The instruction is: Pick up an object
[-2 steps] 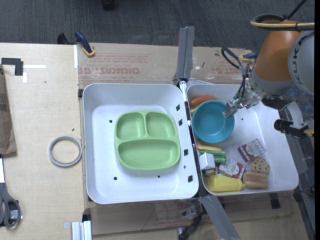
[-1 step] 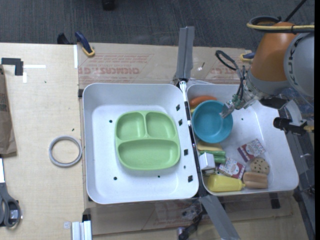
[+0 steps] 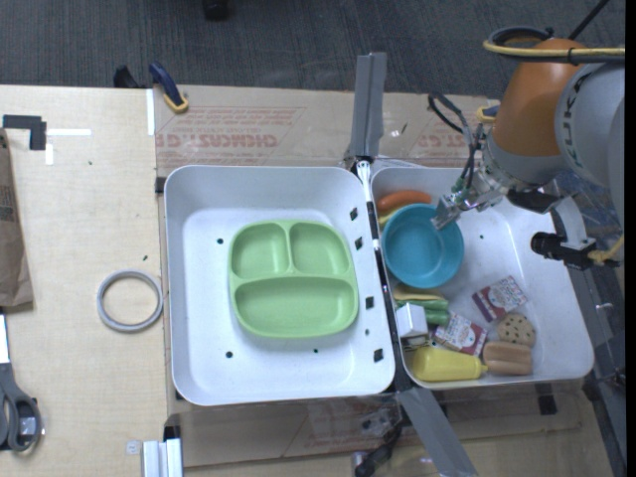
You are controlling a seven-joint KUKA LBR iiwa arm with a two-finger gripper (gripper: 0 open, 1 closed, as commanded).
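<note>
Pick not yet made: two-finger gripper (image 3: 449, 214), finger state indiscernible, sits at the round blue plastic bowl's (image 3: 422, 249) one-o'clock rim in the right shallow white bin (image 3: 556, 306), nothing visibly lifted

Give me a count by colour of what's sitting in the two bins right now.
Green: 1, divided plate
Blue: 1, bowl
Orange: 1, item behind the bowl
Yellow: 2, block, thin piece
Brown: 2, cookie, bread roll
White/red packets: 3
Total: 10
</note>
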